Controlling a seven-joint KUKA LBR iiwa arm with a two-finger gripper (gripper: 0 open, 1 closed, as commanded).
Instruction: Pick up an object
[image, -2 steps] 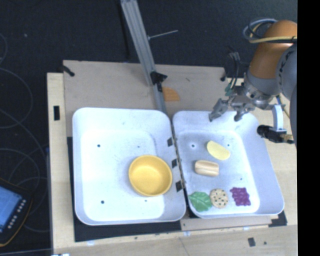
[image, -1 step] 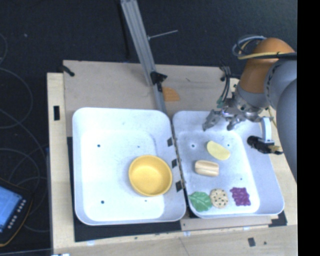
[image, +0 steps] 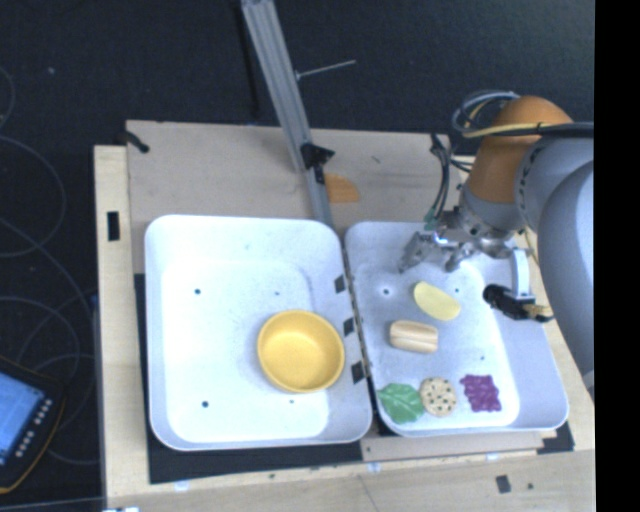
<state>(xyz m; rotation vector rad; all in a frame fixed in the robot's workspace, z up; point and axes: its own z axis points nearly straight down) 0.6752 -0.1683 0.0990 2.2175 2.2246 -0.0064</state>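
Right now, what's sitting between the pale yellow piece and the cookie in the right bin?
In the camera view, the tan bread roll lies between the pale yellow piece above it and the cookie below.

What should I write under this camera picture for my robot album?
Gripper hovers open over the right bin, above toy foods; a yellow bowl sits in the left bin.
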